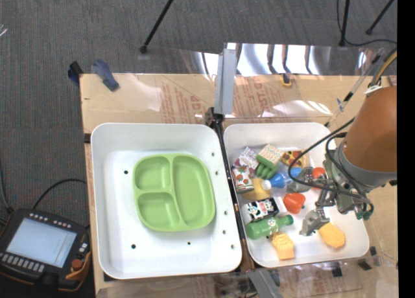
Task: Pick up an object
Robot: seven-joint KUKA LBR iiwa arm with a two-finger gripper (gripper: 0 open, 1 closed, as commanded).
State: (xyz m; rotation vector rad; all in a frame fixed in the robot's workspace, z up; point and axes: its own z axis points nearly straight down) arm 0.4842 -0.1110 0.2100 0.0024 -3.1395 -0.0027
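In the camera view the two-finger gripper (pixel 316 224) hangs low near the right bin's (pixel 305 129) front right corner; whether its jaws are wide or narrow I cannot tell. Just beside it lies a small yellow-orange plastic toy (pixel 331 235), probably light, stiff and slick, best pinched across its narrow middle.

One fixed camera looks down at a slant from well above the cardboard-topped counter (pixel 149 99), framing both shallow white plastic bins (pixel 104 160) whole.
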